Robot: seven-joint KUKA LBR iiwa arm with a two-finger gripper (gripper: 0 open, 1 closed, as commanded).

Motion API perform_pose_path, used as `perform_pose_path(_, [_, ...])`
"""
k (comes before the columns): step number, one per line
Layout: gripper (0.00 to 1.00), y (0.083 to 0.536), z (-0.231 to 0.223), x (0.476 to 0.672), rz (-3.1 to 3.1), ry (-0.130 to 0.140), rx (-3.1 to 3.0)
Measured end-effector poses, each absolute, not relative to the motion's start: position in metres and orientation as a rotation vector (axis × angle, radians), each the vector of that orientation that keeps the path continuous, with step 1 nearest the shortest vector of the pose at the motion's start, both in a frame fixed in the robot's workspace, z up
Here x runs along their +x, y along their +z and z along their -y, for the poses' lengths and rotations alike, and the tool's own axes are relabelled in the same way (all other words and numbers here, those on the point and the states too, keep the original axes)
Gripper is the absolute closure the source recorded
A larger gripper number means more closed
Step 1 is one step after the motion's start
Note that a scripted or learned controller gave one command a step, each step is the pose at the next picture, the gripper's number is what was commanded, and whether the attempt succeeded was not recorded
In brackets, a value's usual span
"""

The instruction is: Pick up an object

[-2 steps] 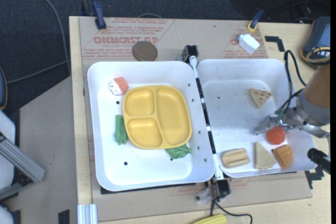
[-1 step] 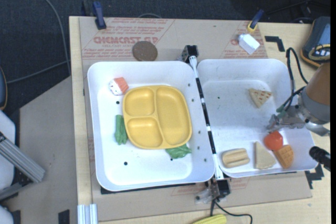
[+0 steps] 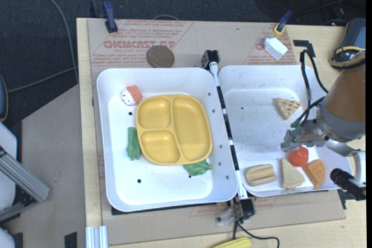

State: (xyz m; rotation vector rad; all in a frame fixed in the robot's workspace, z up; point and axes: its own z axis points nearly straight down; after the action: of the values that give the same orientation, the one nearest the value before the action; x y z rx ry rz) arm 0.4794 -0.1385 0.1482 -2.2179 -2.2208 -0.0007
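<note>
Bright, even overhead light — soft shadows, slightly soft focus throughout.

A yellow plate (image 3: 173,128) sits in a white bin (image 3: 110,142), green leaves (image 3: 133,143) beside it, a red tomato (image 3: 298,157) opposite.

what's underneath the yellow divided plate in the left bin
Green leafy pieces poke out from under the yellow plate: one at its left edge, one at its front edge. Whatever else lies beneath is covered.

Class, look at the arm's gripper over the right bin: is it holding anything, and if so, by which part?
It cannot be told. The gripper sits low in the right bin, directly above the red tomato-like piece, but its fingertips are hidden, so no hold is visible.
</note>
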Motion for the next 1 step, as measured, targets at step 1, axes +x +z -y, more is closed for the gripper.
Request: perform_pose_path(1, [0.00, 0.1481, 0.1389, 0.4791, 2.220, 0.000, -2.219])
